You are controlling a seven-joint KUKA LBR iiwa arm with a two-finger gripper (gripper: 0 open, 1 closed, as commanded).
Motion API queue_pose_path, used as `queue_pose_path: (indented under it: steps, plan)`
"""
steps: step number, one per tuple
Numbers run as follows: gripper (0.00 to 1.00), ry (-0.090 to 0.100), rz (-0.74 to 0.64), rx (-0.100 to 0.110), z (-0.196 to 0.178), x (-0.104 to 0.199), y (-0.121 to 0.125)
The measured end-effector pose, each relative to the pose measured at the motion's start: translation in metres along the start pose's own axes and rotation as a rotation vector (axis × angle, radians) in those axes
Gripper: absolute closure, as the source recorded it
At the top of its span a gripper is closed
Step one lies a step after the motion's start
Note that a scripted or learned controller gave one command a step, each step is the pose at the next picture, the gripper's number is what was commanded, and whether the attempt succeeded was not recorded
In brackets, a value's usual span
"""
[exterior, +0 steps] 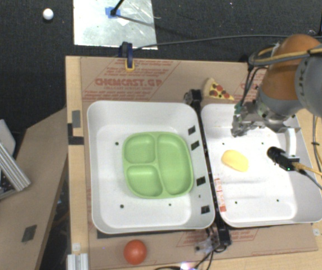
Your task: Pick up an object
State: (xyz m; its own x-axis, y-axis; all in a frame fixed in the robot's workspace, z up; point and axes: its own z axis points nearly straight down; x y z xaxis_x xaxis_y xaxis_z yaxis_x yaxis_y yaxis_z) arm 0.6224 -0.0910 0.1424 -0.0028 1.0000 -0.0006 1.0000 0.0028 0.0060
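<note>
Target candidate: yellow object (235,161), small rounded lump, lying flat on the floor of the right bin (262,207), left of centre and nearer the wall shared with the left bin (104,151). It's the sole loose item in that bin, with bare floor all round it, so clean access from above.

Gripper (237,127) sits over the same bin, toward its far-left corner, just beyond the yellow object and not touching it. Can't tell how wide the jaws stand from this angle. Nothing visible between them.

Step, as I read it: approach/positioning, no grasp yet. Next move needs a short shift toward the bin's near edge to centre over the object, jaws opened wider than the lump, then a straight descent and close. Risk: the rounded shape may squirt out sideways if the close is off-centre.

Arm (296,77) reaches in from the right across the bin's far-right corner, orange band high, wrist bent down so the tool points roughly at the bin floor.

Other stuff: green plate (157,165), three compartments, centred in the left bin. Pizza slice toy (218,90) lies on the desk (93,77) just past the right bin's far edge. Red ball (134,251) is at the desk's near edge, outside both bins.
</note>
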Motion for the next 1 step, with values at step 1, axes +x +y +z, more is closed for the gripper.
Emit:
queue_pose_path:
  steps: [1]
  plan:
    - [1.00,0.000,-0.002,-0.003,-0.0615,-0.0004,0.0105]
